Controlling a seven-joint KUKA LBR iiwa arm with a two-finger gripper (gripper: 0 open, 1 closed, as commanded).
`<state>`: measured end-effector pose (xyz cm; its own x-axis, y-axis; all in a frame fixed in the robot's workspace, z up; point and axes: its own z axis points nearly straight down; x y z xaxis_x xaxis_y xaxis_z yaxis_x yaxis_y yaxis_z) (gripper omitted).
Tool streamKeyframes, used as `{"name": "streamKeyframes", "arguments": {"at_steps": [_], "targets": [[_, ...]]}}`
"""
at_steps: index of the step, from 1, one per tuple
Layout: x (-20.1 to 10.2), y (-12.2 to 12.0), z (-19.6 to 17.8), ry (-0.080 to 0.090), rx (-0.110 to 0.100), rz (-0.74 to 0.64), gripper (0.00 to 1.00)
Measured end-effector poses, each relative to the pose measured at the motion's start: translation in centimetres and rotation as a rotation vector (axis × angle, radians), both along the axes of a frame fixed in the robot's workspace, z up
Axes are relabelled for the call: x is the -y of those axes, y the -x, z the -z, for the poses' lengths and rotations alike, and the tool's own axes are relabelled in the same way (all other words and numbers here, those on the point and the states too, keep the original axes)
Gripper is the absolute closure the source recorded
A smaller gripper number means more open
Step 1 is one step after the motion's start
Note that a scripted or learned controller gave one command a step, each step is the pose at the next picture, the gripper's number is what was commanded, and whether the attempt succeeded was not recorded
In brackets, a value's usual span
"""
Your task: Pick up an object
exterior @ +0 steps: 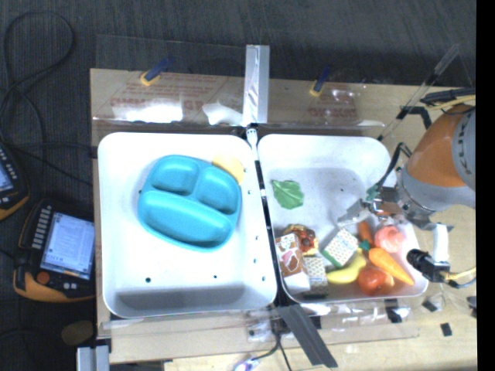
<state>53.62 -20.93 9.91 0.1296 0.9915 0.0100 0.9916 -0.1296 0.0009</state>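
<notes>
Right bin (325, 149): toys (363, 261) seemingly under hand (371, 207)

Nothing legible from here — faint reddish print on the desk's (193, 99) clear sheet at twelve o'clock stays unreadable.

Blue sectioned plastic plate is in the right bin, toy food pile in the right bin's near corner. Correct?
Not quite. The camera view shows the blue sectioned plastic plate in the left white bin. The toy food pile does sit in the right white bin's near corner.
</notes>
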Motion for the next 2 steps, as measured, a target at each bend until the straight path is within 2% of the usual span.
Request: {"name": "streamKeyframes", "arguments": {"at_steps": [1,2], "targets": [[0.0,0.0,-0.8,0.004,-0.001,-0.002,1.00],[-2.3,2.7,-2.6,0.008,-0.006,0.074,1.00]]}}
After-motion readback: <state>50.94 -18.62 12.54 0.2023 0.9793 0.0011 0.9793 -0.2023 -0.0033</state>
